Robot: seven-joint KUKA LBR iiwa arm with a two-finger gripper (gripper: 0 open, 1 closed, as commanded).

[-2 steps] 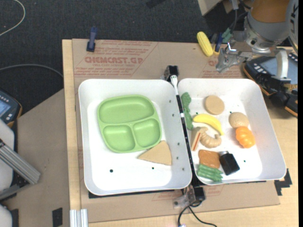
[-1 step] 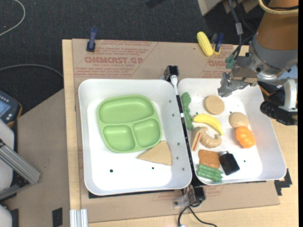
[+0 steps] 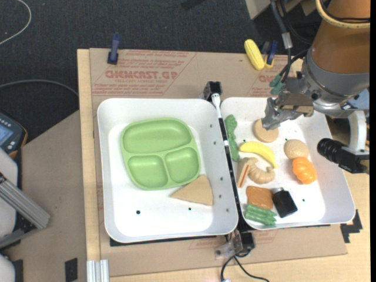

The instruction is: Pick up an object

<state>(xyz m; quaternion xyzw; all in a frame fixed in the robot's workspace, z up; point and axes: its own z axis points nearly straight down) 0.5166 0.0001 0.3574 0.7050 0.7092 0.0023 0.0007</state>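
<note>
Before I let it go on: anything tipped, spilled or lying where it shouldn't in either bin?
Nothing spilled or damaged. One oddity: a yellow corn cob lies outside both bins, on the board behind the right bin.

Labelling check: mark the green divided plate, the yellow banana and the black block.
green divided plastic plate [image 3: 160,153]: camera view, central ridge.
yellow toy banana [image 3: 259,151]: camera view, mid-curve.
black rectangular block [image 3: 284,203]: camera view, top face.

arm [image 3: 343,51]: grey rounded casing | band: broad orange, above wrist | gripper [image 3: 275,121]: dull grey metal, boxy | cables: black, looping beside upper arm
</note>
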